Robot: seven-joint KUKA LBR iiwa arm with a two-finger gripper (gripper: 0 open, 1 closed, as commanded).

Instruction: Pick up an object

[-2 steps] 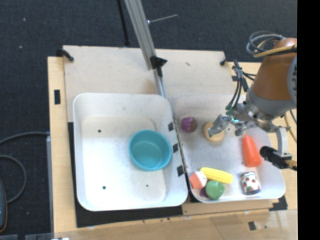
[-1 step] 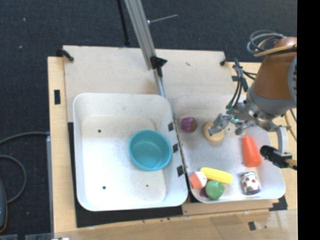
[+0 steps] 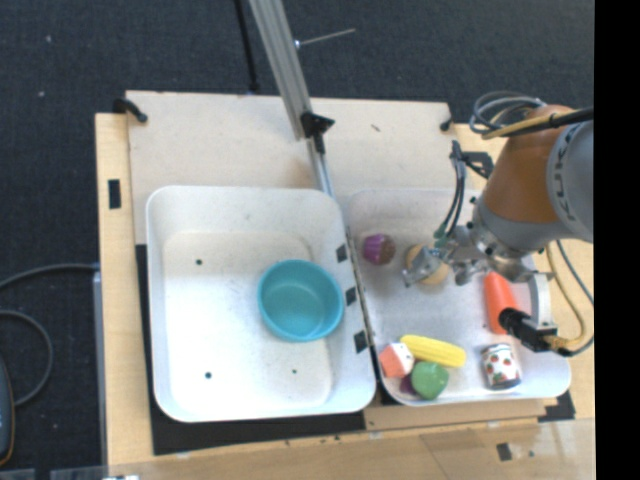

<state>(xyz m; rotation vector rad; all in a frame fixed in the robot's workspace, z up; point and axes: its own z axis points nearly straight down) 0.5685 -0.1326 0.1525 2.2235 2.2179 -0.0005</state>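
Note:
My gripper (image 3: 432,265) hangs low over the middle of the right bin (image 3: 400,208), right at a small tan ball-like object (image 3: 434,274). A purple ball (image 3: 377,249) lies just to its left. An orange carrot-shaped piece (image 3: 497,299) sits to the right, under the wrist. Along the bin's front edge lie a yellow corn cob (image 3: 433,350), a green object (image 3: 429,379), an orange and white block (image 3: 397,359) and a small patterned can (image 3: 500,365). The left bin (image 3: 200,228) holds a teal bowl (image 3: 300,300).
A metal pole (image 3: 285,58) slants down from the top to the wall between the bins. Cables (image 3: 565,308) loop off the arm at the right bin's right side. The wooden bench (image 3: 220,138) surrounds both bins.

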